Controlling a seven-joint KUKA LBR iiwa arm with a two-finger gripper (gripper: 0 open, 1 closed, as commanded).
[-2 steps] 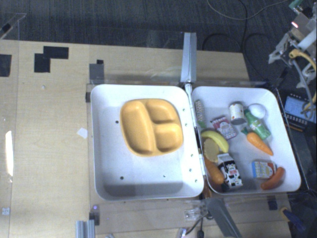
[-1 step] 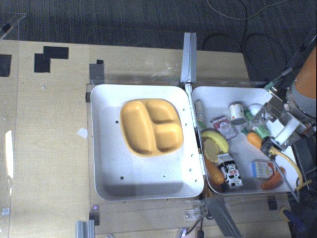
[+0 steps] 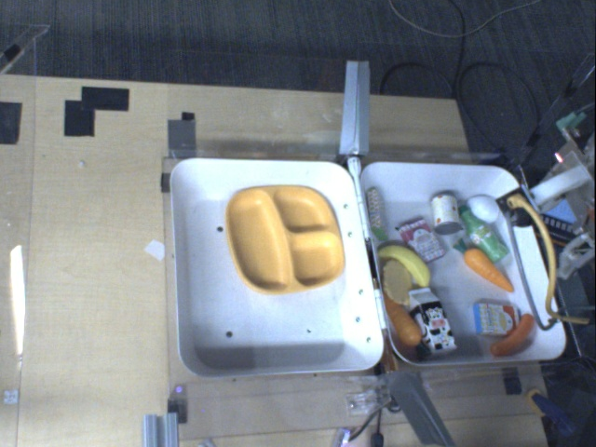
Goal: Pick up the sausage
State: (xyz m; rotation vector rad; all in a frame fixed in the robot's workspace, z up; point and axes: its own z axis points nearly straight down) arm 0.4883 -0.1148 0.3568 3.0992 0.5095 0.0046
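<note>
The sausage (image 3: 514, 335) is a short reddish-brown link. It lies in the front right corner of the right bin (image 3: 466, 169), against the bin's front wall. It sits just below and to the right of a small blue and orange carton (image 3: 494, 317). Nothing covers it. Parts of the arm's hardware (image 3: 570, 186) and a yellow cable (image 3: 549, 259) hang along the bin's right rim, above and to the right of the sausage.
The right bin also holds a carrot (image 3: 487, 268), a green bottle (image 3: 484, 226), a can (image 3: 445, 212), a banana (image 3: 406, 262), a black and white carton (image 3: 431, 322) and an orange piece (image 3: 402, 322). A yellow divided tray (image 3: 284, 237) sits in the left bin (image 3: 200, 277).
</note>
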